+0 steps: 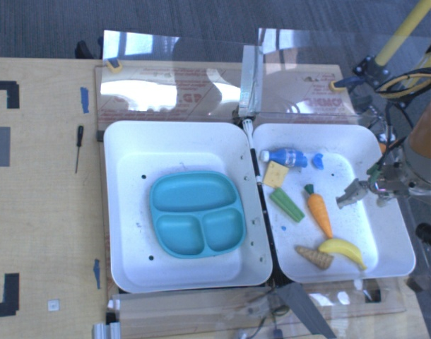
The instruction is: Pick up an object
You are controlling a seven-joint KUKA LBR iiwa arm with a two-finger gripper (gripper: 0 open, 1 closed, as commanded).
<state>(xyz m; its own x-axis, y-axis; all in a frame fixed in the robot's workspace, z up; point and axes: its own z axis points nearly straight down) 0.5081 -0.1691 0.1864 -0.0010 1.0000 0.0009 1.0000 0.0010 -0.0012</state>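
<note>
Left bin (124, 210): it carries one teal divided tray (198, 212), lying flat at the bin's centre. Nothing else loose is seen there, and it lies well apart from the arm.

Right bin (392, 249): the candidates are grouped in its left and lower parts. A blue-and-white bottle (286, 158) lies on its side at the top, long axis toward 3 o'clock. Just below it sits a pale yellow block (275, 175); a green bar (287, 205) runs from that block toward 5 o'clock. The carrot (319, 212) lies next, long axis from 11 to 5 o'clock, leaf end uppermost. Below are a tan waffle cone (314, 257) and a banana (343, 251), close together near the bin's lower wall.

Jaws (348, 196): they stand at the right of the bin, reaching in from 3 o'clock. The grey fingertip points toward 8 o'clock; whether the fingers are spread or pressed together cannot be told from this view. Nothing is seen between them.

Governing relation: the carrot is the nearest object, lying just beside the jaws at about 8 o'clock. Its long axis runs roughly crosswise to the line from the jaws, so in my judgement a grip across its narrow width is feasible.

Surface and room: the bin floor is smooth white. There is bare floor around the carrot on its right side; the green bar is near on its left.
</note>
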